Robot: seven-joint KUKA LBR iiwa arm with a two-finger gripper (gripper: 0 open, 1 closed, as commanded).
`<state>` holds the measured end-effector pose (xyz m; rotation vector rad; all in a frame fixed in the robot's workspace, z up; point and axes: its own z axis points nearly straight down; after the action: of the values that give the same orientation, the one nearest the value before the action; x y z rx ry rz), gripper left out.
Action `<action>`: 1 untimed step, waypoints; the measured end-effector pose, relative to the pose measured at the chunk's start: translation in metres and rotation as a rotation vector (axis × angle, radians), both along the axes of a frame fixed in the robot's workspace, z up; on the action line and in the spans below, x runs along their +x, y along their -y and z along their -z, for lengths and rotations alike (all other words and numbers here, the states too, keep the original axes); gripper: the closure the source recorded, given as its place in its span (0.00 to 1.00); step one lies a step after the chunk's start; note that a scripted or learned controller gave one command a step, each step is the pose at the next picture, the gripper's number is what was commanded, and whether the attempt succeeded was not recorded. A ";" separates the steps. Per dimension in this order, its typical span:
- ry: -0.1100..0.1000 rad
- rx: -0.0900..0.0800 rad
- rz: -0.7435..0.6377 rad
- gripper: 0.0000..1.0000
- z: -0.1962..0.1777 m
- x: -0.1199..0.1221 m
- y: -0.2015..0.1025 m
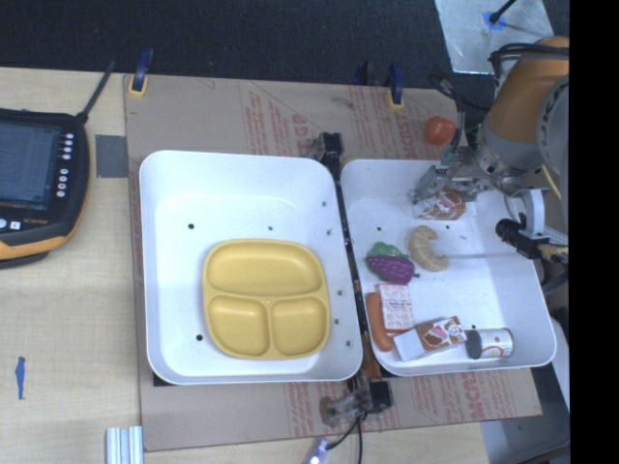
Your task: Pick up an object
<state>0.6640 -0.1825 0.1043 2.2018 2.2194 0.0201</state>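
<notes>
I see the grey arm with its orange band reaching over the far right corner of the right-hand shallow white bin (542,288), and its jaws (440,189) sit low over a small red-and-white packet (447,204) lying flat on the bin floor. The packet's long axis runs roughly across the bin, side to side; it looks crumpled, with red print on a pale ground. I cannot tell how far the jaws are apart, nor whether they have hold of the packet.

Toward the bin's middle, just nearer than the packet, lies a tan curved croissant-shaped toy (427,247), and beside it a purple bunch of toy grapes with a green stem (390,264). Along the bin's near wall lie an orange toy carrot (376,322), a pink-and-white card (395,306), a brown-and-white carton (432,337) and a small silver can on its side (489,343).

The left white bin (174,191), touching the right bin's left wall, holds a yellow three-compartment plastic plate (267,297). A red ball (440,130) rests on the worktop beyond the right bin's far wall.
</notes>
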 end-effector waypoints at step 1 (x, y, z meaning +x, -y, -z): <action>-0.023 0.001 0.002 0.00 -0.019 -0.020 -0.083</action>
<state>0.6436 -0.0996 0.1236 2.2157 2.2300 -0.0045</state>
